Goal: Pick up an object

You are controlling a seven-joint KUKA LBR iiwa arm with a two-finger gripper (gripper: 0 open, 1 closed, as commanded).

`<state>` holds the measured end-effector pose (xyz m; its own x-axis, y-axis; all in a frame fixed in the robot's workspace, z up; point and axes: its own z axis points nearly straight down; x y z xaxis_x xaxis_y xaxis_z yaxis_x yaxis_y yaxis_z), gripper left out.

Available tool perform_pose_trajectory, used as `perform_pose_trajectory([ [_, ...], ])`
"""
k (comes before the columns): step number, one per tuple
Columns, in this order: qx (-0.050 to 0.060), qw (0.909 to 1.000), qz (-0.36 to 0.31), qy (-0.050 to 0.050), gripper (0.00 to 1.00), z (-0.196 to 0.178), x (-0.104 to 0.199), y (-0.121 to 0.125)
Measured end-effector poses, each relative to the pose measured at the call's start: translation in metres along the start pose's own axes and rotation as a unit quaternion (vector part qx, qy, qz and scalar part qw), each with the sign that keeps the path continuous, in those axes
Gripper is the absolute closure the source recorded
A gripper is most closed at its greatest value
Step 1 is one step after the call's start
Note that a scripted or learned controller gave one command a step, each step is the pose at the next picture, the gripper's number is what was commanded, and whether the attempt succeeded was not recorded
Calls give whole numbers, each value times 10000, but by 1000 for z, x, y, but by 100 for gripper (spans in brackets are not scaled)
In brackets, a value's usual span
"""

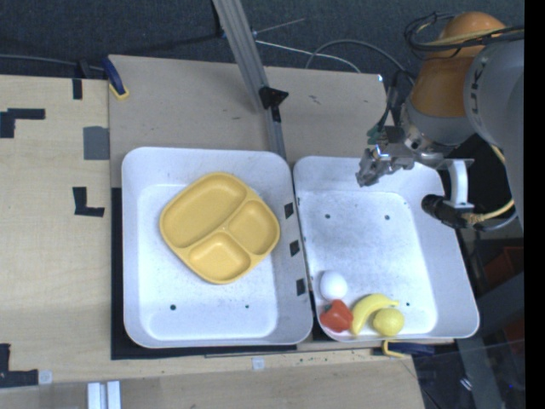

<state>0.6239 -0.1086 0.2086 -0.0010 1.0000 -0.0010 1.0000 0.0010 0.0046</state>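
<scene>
In the left bin (145,228) we see a yellow divided plate (220,227) near its middle. In the right bin's (426,254) near corner cluster a white egg (332,284), red pepper (338,315), banana (368,308) and lemon (388,321). The end effector (372,170) hangs over the far edge; we cannot tell its spread.

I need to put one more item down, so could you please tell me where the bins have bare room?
The right bin is bare from its far wall, near the gripper, to the egg, tomato, banana and lemon crowding its near edge. The left bin has bare floor around the yellow tray, widest in front.
</scene>
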Motion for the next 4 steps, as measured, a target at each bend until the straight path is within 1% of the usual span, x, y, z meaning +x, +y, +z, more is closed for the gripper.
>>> perform_pose_trajectory([
  [1,20,10000,0,6,100,-16,0,0],
  [2,31,10000,-24,11,100,-11,49,5],
  [3,36,10000,-29,10,100,-2,102,2],
  [4,27,10000,-30,13,100,-10,150,6],
])
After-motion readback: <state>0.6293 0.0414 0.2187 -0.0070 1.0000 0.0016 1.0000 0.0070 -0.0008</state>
